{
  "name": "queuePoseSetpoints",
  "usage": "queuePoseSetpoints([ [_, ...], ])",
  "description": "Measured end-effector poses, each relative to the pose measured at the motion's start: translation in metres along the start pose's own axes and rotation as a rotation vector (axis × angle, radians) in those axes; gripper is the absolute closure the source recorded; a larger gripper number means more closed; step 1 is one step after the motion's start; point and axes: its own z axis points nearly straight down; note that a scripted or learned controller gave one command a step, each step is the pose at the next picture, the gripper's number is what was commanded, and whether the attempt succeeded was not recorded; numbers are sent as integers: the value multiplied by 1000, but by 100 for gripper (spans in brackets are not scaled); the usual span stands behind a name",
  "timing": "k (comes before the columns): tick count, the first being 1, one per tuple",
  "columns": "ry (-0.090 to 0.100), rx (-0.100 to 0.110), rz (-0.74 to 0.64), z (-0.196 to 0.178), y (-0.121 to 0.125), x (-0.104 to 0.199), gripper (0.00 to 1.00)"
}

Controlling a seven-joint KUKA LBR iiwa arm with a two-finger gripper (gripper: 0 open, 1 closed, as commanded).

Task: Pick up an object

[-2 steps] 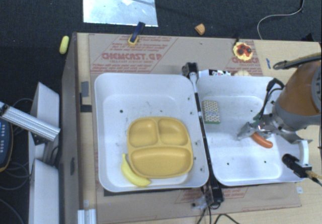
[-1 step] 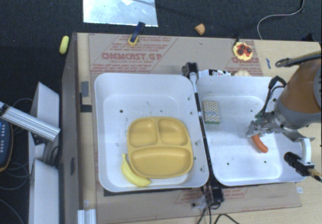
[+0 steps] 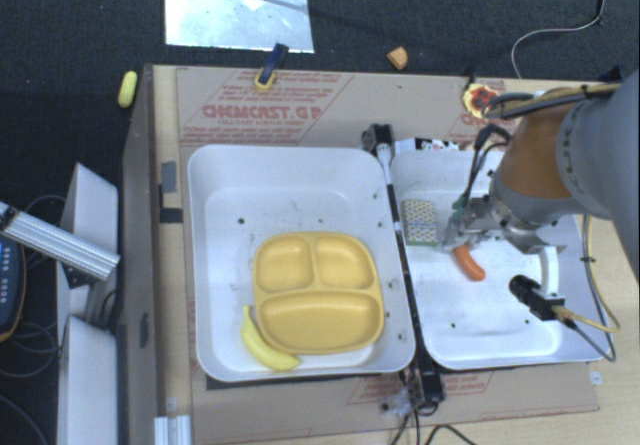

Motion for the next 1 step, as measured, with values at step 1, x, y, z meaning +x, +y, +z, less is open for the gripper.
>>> queuePoseSetpoints([
  [1, -1, -3, 0, -101, 17, 68, 100],
])
